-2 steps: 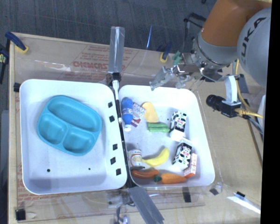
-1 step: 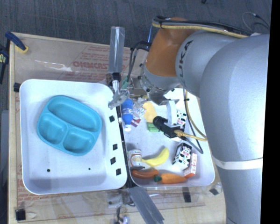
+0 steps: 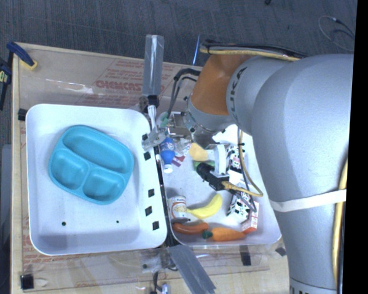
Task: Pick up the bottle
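Two white bins sit side by side on the bench; the left bin (image 3: 39, 215) carries a blue divided tray (image 3: 92, 163). Gripper (image 3: 163, 136) hovers at the right bin's (image 3: 262, 236) left edge, just above the bottle (image 3: 167, 158), grip state unclear. Banana (image 3: 206, 207) and carrot (image 3: 228, 235) lie nearer.

Bench (image 3: 83, 76) was a pale board w/ red print, under a clear sheet. Two shallow white bins sat on it side by side, touching. Left bin (image 3: 39, 215) lay well left of the gripper (image 3: 166, 136); right bin (image 3: 267, 230) sat beneath & right of it. Blue clamps (image 3: 20, 53) gripped the bench's far-left corner.
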### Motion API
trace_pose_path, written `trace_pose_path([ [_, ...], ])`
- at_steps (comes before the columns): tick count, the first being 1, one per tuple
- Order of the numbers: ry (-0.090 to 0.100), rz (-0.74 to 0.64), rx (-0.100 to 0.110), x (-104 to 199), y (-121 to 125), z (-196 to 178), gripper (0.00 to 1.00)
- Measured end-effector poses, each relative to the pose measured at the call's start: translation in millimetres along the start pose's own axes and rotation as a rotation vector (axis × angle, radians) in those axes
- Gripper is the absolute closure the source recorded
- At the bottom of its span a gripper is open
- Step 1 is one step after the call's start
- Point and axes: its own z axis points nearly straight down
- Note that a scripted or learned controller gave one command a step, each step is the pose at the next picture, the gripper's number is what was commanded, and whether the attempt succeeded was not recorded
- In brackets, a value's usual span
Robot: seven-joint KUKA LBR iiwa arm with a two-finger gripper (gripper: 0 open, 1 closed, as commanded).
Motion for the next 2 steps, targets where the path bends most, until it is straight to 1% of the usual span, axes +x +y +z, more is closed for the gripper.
trace_pose_path([
  [1, 0.024, -0.022, 0.006, 18.1, 3.5, -11.0, 1.0],
  [2, -0.014, -0.017, 0.011, 95.8, 36.3, -132.5, 1.0],
])
